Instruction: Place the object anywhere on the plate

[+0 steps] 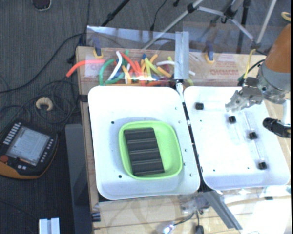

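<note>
Left bin [102, 130] carries the green plate [173, 150], and the dark ridged block [144, 151] already lies flat on it, so placement looks done. Right bin [219, 174] has small black bits [199, 106] scattered. Gripper [236, 105] hangs over its back edge, fingers spread, pinching nothing.

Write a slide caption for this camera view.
Dark block lies on green plate in left bin; gripper above right bin.

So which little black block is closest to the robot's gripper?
The small black block just below the gripper; the other three sit farther off in the right white bin.
</note>
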